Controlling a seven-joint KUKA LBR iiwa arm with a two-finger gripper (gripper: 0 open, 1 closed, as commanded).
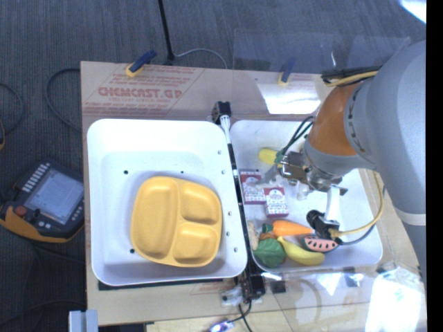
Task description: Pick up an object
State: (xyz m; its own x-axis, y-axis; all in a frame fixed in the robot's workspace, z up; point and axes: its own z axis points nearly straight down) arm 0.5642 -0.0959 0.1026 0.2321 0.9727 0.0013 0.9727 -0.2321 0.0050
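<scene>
Hovering over the right bin [367,251], gripper [304,185] state impossible to tell, seemingly mid-approach; next, lowering squarely onto the carrot [291,227] at six o'clock.

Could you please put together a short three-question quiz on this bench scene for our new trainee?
1. True or false: the yellow divided tray lies in the right bin.
2. Which item touches the banana at its right end? A) watermelon slice B) red carton C) blue clip
3. Fill in: the gripper hangs over the ____ bin.

Key
1. False: it lies in the left bin.
2. A.
3. Right; the carrot and the green vegetable lie in the same bin, nearer its front edge.
</scene>
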